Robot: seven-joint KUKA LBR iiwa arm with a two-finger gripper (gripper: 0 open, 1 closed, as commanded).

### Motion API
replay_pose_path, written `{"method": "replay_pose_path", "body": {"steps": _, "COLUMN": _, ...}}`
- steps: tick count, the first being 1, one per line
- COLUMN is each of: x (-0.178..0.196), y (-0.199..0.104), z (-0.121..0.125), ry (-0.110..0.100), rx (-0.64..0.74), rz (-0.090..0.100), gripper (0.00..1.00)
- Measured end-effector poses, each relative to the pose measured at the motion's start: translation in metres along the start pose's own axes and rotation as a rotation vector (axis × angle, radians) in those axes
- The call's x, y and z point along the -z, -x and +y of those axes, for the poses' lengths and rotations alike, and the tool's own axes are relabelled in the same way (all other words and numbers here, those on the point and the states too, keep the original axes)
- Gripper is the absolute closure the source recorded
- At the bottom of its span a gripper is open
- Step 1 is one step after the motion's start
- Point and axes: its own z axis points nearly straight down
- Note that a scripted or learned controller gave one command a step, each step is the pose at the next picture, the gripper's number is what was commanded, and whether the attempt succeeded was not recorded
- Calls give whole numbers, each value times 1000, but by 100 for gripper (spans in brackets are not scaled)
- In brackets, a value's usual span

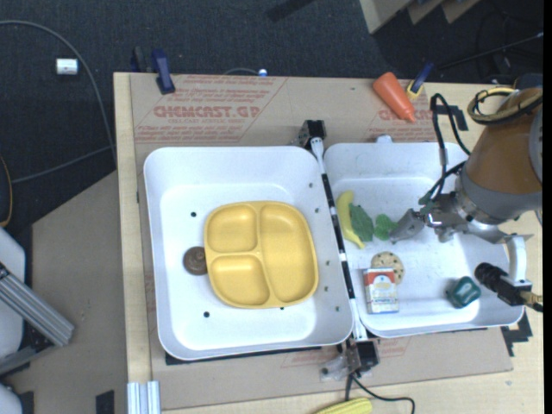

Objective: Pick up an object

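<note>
My gripper [412, 222] hangs low in the right white bin [405, 164], fingers slightly apart and clamped on nothing, tips just beside a small green leafy toy [383, 227]. Left of it, by the bin's left wall, lies a yellow-green banana-shaped toy [352, 218]; a speckled round cookie [387, 260] sits toward the front edge

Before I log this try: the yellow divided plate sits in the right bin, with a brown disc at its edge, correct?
Not quite. The camera view shows the yellow divided plate in the left bin, not the right one. The brown disc does sit at its edge.
</note>
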Motion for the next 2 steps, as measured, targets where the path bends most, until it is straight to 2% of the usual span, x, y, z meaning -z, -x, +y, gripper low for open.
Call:
{"method": "replay_pose_path", "body": {"steps": 1, "x": -47, "y": -46, "z": -6, "ry": -2, "rx": 2, "rz": 3, "gripper": 0}}
{"method": "replay_pose_path", "body": {"steps": 2, "x": -47, "y": -35, "z": 47, "ry": 0, "rx": 1, "rz": 1, "gripper": 0}}
